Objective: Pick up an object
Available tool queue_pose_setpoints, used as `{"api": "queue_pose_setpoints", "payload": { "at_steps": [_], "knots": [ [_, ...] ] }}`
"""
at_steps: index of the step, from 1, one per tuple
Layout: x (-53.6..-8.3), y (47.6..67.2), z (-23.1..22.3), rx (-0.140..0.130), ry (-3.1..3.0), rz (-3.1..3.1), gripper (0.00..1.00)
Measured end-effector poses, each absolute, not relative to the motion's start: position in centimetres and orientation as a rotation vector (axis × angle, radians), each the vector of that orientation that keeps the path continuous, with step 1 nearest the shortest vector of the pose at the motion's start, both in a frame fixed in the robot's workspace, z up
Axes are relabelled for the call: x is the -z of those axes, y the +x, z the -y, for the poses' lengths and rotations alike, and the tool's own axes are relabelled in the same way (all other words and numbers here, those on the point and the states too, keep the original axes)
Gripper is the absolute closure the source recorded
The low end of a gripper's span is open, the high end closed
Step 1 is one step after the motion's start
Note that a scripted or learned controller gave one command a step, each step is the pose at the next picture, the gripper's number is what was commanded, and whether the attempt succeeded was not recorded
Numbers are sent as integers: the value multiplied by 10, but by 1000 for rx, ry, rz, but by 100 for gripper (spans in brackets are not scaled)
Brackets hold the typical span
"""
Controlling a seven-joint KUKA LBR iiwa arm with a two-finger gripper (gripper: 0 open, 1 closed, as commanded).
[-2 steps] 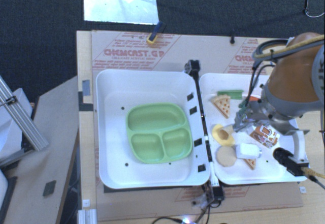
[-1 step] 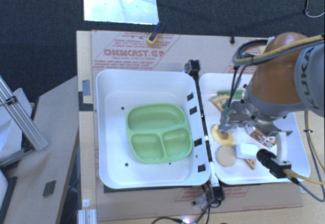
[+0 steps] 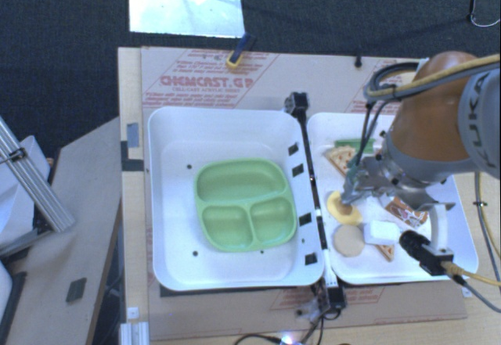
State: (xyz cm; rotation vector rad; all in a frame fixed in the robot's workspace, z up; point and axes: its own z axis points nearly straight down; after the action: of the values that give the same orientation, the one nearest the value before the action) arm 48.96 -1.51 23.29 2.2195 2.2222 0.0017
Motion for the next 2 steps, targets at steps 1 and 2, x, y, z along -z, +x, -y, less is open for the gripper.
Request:
{"api": "queue_pose_setpoints", "payload": {
  "at_steps": [1,2],
  "knots": [
    [-228,479,9,0,2219,-2224,100],
    [-227,486,12,-2,2220,-2221,100]
  ]
}}
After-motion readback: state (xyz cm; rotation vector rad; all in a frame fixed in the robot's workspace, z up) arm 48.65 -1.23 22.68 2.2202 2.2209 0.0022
